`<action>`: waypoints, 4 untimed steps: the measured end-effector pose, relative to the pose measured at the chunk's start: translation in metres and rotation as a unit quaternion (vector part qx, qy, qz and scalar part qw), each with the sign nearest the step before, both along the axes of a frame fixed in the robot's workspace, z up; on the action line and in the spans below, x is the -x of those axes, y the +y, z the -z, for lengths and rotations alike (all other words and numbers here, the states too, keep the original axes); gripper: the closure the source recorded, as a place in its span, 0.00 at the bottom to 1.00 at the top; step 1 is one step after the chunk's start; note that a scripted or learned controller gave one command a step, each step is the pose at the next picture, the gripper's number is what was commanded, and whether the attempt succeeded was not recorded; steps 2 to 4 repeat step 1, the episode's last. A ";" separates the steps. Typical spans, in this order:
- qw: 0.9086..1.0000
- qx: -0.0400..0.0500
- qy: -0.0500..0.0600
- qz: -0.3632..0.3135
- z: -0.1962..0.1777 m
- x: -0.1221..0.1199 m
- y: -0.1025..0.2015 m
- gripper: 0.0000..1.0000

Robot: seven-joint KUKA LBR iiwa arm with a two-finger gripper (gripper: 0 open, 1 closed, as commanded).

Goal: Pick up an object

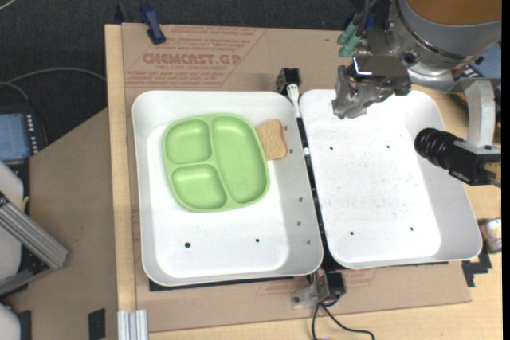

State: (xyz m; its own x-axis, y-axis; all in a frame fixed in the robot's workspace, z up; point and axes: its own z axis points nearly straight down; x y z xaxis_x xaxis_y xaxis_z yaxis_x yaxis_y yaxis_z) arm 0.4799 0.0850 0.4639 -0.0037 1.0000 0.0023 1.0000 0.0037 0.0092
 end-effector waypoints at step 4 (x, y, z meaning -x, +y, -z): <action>1.000 0.001 0.006 0.001 0.009 0.001 0.010 1.00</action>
